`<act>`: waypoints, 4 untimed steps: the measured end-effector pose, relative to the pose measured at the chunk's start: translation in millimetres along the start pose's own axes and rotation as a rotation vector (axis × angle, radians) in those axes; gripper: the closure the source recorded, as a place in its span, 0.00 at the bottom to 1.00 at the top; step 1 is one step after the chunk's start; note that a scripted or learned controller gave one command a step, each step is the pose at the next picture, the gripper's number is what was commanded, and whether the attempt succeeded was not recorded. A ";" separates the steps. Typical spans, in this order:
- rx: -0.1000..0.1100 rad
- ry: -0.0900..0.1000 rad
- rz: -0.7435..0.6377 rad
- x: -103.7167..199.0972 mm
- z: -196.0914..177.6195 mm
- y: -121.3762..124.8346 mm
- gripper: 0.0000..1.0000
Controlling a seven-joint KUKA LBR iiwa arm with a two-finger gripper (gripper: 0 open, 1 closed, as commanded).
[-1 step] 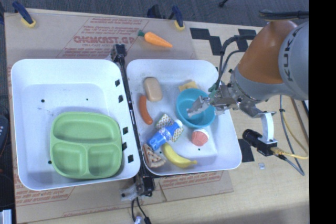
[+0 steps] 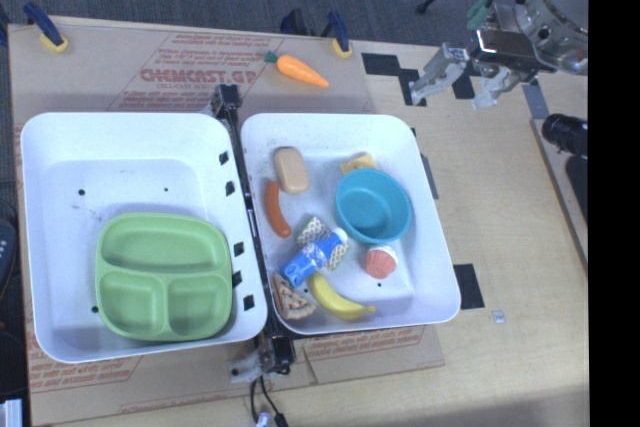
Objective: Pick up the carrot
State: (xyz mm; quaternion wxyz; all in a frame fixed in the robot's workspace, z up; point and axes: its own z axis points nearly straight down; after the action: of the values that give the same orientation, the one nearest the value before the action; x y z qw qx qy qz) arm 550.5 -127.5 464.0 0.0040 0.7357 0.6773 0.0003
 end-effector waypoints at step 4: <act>0.023 0.000 0.343 107.8 210.4 36.4 1.00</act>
State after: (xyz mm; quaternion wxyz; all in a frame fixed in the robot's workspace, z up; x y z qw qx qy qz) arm 596.9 -24.3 253.2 -0.0045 0.8405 0.5417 -0.0068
